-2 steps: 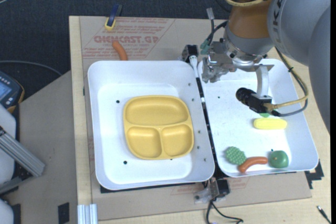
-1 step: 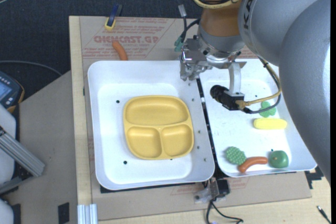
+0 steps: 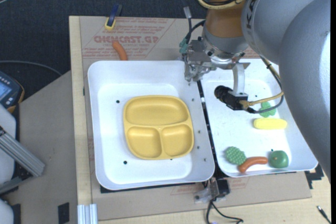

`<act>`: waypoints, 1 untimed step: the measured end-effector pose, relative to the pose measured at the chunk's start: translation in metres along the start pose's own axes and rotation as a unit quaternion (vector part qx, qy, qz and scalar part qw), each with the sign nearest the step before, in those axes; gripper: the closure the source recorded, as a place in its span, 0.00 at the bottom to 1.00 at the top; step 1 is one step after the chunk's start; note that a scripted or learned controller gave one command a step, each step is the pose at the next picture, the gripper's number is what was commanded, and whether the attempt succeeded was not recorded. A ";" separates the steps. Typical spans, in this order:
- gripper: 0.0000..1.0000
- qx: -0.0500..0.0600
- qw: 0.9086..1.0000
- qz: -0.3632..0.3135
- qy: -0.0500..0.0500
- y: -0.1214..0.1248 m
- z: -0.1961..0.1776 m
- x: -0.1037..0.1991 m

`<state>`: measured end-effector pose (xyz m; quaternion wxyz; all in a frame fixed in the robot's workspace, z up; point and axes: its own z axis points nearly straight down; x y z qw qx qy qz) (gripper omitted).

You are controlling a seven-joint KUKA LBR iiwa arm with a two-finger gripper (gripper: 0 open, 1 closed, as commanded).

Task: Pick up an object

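Above the rims where both bins (image 3: 202, 113) meet, the end effector (image 3: 195, 72) hangs, its spread impossible to tell.

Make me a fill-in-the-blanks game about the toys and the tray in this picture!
1. The yellow tray lies in the ____ bin.
2. The tray has ____ compartments.
3. The green apple sits in the right bin, just right of the orange ____.
4. The colour of the corn is ____.

Missing words: left; three; sausage; yellow
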<state>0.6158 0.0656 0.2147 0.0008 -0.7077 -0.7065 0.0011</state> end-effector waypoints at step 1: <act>1.00 -0.004 1.000 -0.001 0.000 0.001 -0.015 -0.004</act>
